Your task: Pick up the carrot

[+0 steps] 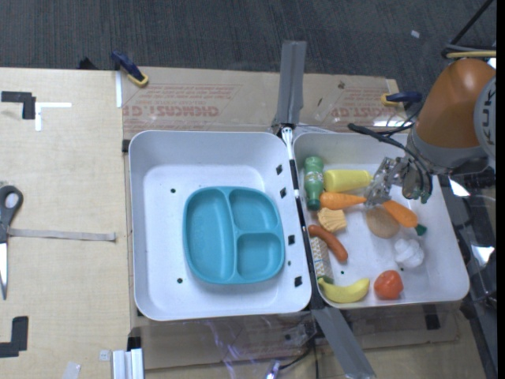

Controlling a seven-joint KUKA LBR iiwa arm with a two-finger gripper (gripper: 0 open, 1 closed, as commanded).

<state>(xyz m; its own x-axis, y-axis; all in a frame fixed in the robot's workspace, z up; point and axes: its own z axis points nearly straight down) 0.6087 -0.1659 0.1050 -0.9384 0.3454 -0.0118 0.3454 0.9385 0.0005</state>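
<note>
The gripper (pixel 379 193) hovers low in the approach step, its fingers apparently parted and holding nothing. One carrot (pixel 342 200) lies just beside the fingertips, another carrot (pixel 399 212) just behind; next it needs to straddle one and close.

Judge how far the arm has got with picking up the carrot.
Done: the gripper has reached into the right bin and sits just beside a carrot lying near the yellow piece. In hand: nothing visibly gripped. Left: closing on the carrot and lifting it; another carrot also lies close by.
</note>
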